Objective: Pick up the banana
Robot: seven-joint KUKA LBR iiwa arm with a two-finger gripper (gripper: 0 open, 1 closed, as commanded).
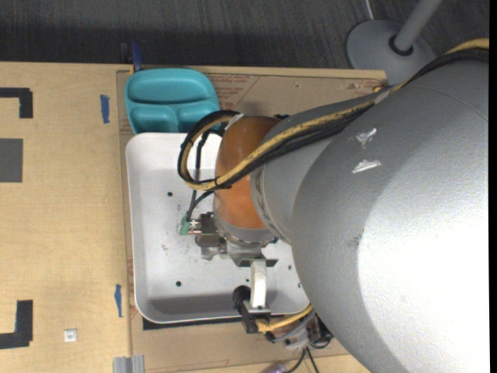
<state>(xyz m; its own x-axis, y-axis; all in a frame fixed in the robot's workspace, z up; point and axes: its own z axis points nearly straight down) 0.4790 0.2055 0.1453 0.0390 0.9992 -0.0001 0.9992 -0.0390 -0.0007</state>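
Camera view looks down on a shallow white plastic bin [155, 290] set into a brown cardboard-coloured bench [62, 208]. A bulky grey robot arm [388, 208] comes in from the right and covers the bin's right side and most of the bench beyond it. Its orange band [242, 179] hangs over the middle of the bin. Just below the band, the metal body of the gripper [211, 238] points down toward the bin floor, nearer the bin's centre than any of its rims. The wrist hides the gripper's lower end, so whether it is open, closed or gripping anything cannot be told. Where the banana lies cannot be told either.

The bare part of the bin floor, along its left and near edges, carries only a few small dark specks [178, 284]. A teal moulded plastic tray [171, 99] with rounded corners sits at the bin's far edge, touching or overlapping that rim at the far left corner.

On the bench, short strips of blue tape [105, 109] lie just left of the bin. Black rectangular marks [15, 103] run along the bench's left edge. Past the bench's far edge is dark carpet, where a grey round stand base [377, 43] with a slanted pole rests near the far right corner.
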